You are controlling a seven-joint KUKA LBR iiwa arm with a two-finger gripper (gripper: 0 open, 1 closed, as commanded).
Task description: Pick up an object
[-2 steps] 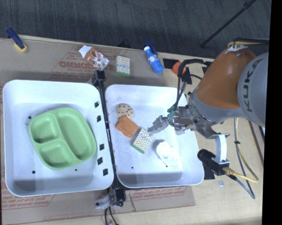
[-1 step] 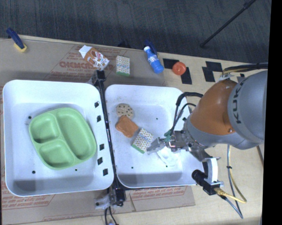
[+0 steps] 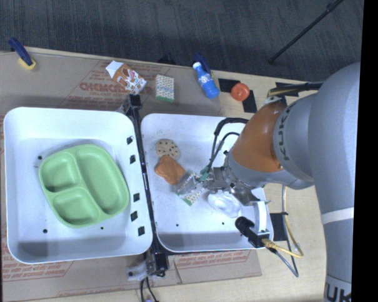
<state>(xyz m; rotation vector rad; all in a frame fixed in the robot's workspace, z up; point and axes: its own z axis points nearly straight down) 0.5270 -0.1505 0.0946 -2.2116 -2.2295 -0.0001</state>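
Observation:
In the right bin lie a round cookie, an orange-brown bread-like piece and a small green-and-grey packet. A white object rests just right of the packet. My gripper is low in the right bin, beside the packet and above the white object, with the wrist hiding its fingertips. Nothing is visibly held between its fingers.
The left bin holds a green divided plate. On the bench behind the bins sit a snack wrapper, a small box, a blue bottle, an orange ball and a blue-yellow clamp. The arm covers the right bin's right side.

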